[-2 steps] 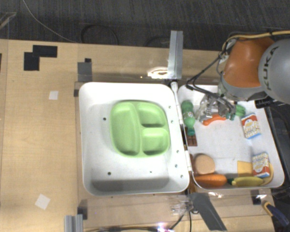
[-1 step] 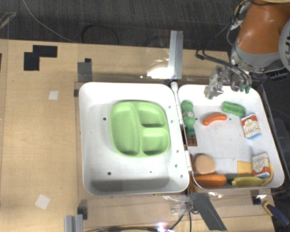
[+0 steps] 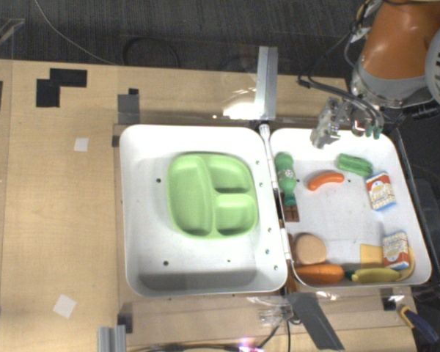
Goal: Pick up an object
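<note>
From here I judge nothing picked yet: my gripper (image 3: 330, 132) hangs above the right bin's (image 3: 407, 169) far rim, grasp state unreadable, the green pickle (image 3: 353, 164) just beside it untouched.

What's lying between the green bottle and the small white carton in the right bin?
In the camera view, an orange sausage lies between the green bottle and the white carton, on the bin's white floor.

Right bin (image 3: 414, 196) centre is bare, open from above. Items ring it: bottle (image 3: 284, 171) by the left wall, sausage (image 3: 326, 180) and pickle (image 3: 353, 164) up top, cartons (image 3: 380, 191) right, bread (image 3: 310, 248), carrot (image 3: 320, 273), banana (image 3: 381, 275) along the bottom.
</note>
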